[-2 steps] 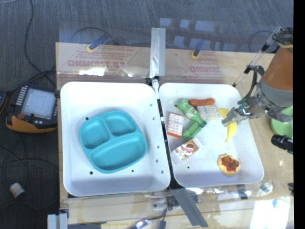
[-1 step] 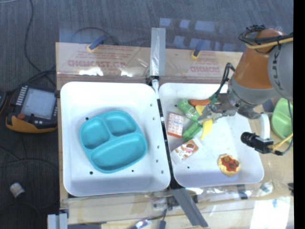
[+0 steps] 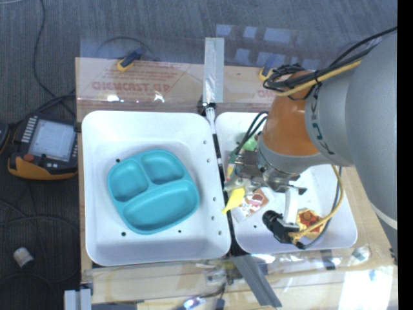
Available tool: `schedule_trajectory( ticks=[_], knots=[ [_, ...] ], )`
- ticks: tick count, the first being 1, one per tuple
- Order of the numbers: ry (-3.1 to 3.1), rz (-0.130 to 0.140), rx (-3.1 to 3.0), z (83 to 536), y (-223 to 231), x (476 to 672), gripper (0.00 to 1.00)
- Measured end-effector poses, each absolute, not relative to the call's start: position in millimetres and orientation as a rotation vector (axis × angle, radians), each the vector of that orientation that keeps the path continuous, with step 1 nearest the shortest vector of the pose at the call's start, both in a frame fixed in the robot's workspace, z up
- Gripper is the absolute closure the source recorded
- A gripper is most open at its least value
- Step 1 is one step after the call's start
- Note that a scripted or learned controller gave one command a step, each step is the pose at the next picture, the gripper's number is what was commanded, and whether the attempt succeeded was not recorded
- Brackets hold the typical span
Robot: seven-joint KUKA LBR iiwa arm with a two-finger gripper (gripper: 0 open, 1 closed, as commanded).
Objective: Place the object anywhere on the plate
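We hung our pincer (image 3: 279, 187) low over the right white bin's (image 3: 345, 228) clutter; its grip we couldn't tell. Snagged neighbours risked missing the blue three-compartment plastic plate (image 3: 153, 190).

1. Arm (image 3: 361, 102) enters from the right, grey links, orange band (image 3: 290, 131) above the wrist.
2. Wrist pitched down steeply.
3. Gripper (image 3: 258, 179) low, mostly hidden beneath the wrist.

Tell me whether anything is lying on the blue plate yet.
No: the blue plate in the left bin shows three bare compartments, while the arm hangs over the right bin.
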State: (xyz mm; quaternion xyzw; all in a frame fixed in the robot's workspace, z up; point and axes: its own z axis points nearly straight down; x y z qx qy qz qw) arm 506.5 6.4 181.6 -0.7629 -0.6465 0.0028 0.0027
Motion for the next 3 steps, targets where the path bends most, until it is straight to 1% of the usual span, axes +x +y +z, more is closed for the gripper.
schedule_trajectory(
  ticks=[1,2,3],
  knots=[
    [-2.054,0.01,-2.371,182,89,481.8,1.0],
    [-2.053,0.01,-2.372,182,89,481.8,0.0],
    [-1.96,0.011,-2.451,197,112,481.9,0.0]
  ],
)
